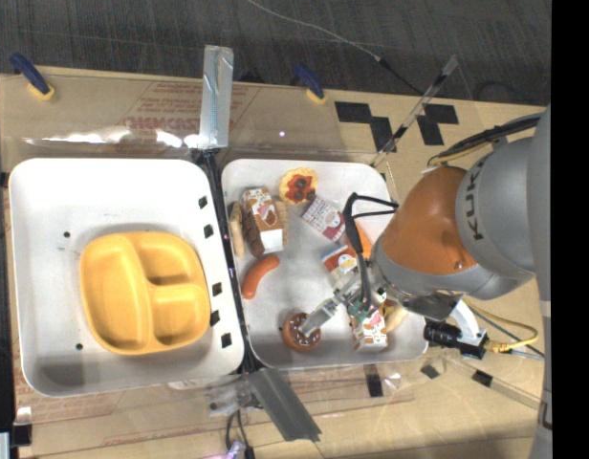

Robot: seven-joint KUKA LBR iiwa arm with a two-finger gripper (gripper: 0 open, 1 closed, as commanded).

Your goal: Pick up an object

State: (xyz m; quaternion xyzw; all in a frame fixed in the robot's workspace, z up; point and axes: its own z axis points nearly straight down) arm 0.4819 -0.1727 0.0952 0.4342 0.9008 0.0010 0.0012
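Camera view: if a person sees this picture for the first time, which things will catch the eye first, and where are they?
The big yellow divided tray lies alone in the left bin. The grey arm with its orange band reaches in from the right over the right bin, where small toy foods are scattered, among them a sausage and a chocolate donut.

The right bin (275, 347) holds the small toy foods. A brown-and-white carton (261, 216) lies near its upper left, a round pizza-like piece (298, 185) above it, a red-and-white packet (322, 217) to the right. A sausage (259, 274) lies slantwise mid-bin — a chocolate doughnut (298, 333) sits near the lower edge, another small carton (369, 328) beside it.
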